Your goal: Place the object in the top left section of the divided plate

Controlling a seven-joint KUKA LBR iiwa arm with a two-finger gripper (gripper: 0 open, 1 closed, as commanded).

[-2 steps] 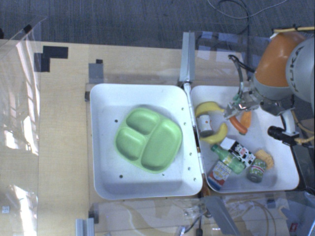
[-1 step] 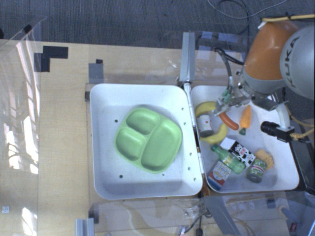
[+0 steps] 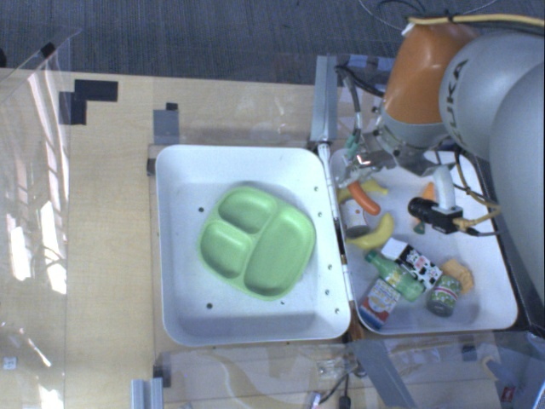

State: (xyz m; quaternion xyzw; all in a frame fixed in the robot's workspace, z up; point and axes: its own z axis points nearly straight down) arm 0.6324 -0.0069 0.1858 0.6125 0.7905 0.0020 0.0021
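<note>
The wooden desk point(image 3: 94, 254) lies bare at the left. In the left bin point(image 3: 183, 305) the green divided plate point(image 3: 258, 241) sits near the middle, with white floor open all round it and its three sections unfilled. Past the divider, the right bin point(image 3: 494, 301) is crowded: carrot point(image 3: 364, 198), banana point(image 3: 375, 233), green bottle point(image 3: 396, 274), a small can point(image 3: 443, 298). The claw point(image 3: 364, 157) hangs over that bin's upper left corner, just above the carrot; I cannot tell how wide it stands
</note>
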